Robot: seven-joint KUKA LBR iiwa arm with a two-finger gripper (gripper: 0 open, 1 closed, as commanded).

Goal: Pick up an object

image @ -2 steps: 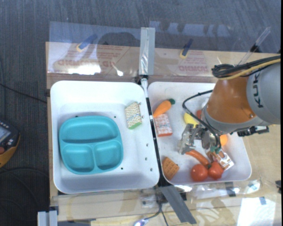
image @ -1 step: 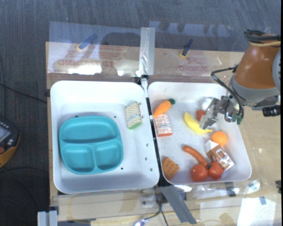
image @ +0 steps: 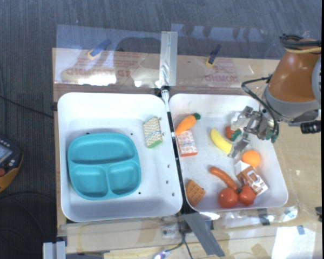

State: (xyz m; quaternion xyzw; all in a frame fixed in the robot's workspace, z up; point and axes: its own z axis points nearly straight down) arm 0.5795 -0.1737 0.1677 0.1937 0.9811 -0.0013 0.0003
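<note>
Nearest candidate is the banana [image: 221, 141], lying w/ one end toward the right bin's [image: 281, 198] far edge, roughly mid-bin, just beside the gripper [image: 238, 142] on its left side. Prob. a light plastic toy: stiff, smooth, a bit slippery on the curve, so I'd take it across the short axis at mid-length, not the tapered ends. Gripper fingers look spread fairly wide, tips down near the bin floor, nothing seen between them. A small red item [image: 229, 131] sits under the gripper toward the far edge, partly hidden, can't ID it. The orange [image: 251, 158] is just beside the fingers toward the near edge; round, likely to roll. Beyond: sausage [image: 223, 177], two tomatoes [image: 237, 196] and a small carton [image: 253, 179] at the near right corner, waffle [image: 194, 192] at near left, carrot [image: 186, 123] and a red-white packet [image: 187, 143] along the left wall. Print on packet and carton too small to read. Left bin [image: 65, 144] holds a teal divided tray [image: 103, 164] and a sponge-like block [image: 152, 131].
</note>
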